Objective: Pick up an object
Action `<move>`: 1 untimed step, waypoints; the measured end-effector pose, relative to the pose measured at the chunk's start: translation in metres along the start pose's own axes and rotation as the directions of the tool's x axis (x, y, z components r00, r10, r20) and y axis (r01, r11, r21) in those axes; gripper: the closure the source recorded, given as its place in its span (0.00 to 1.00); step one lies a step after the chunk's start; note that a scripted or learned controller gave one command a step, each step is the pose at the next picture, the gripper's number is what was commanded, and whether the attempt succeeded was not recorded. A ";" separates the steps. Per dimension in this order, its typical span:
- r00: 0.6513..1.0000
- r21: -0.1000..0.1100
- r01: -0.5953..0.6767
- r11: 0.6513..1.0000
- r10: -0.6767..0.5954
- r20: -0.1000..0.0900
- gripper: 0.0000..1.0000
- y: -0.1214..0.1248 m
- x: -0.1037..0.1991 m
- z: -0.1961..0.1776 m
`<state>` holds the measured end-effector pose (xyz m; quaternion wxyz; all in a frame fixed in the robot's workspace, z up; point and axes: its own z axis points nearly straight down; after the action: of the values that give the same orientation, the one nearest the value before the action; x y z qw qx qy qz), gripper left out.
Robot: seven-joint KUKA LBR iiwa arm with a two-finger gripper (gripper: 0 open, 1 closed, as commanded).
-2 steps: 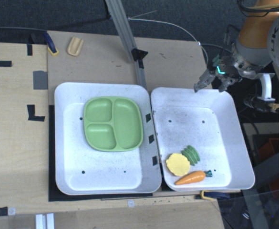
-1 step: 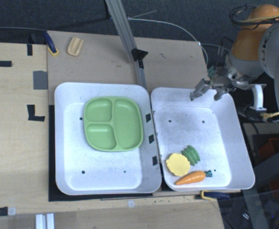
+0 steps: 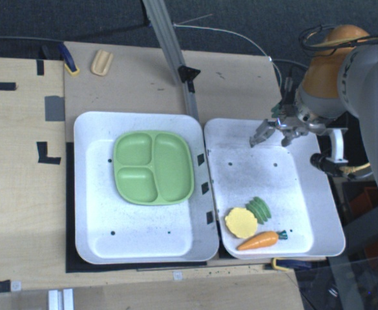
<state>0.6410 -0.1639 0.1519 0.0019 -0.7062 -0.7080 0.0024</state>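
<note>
Over the far end of the right bin [image 3: 318, 192] hangs the claw [image 3: 274, 137], its two fingers spread apart with nothing between them; it sits high above the bin floor, probably so that it can travel freely before it drops. The things worth picking lie well apart from it, toward the bin's near edge: a yellow piece [image 3: 241, 223] nearly straight below the claw in the picture, a green ridged piece [image 3: 260, 208] touching that piece's right side, and a carrot [image 3: 260, 240] just in front of both; bunched so tightly, they may leave the fingers little room. To the claw's left, across the bin walls, a green divided plate [image 3: 154, 166] lies flat in the left bin [image 3: 92, 237]. The bins rest on a pale wooden bench [image 3: 21, 192]; a metal pole [image 3: 169, 37] slants up behind them.
</note>
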 end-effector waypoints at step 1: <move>1.000 0.000 0.000 1.000 0.000 0.000 0.00 0.009 0.001 0.052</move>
<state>0.6496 -0.1626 0.1003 0.0019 -0.7061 -0.7081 0.0024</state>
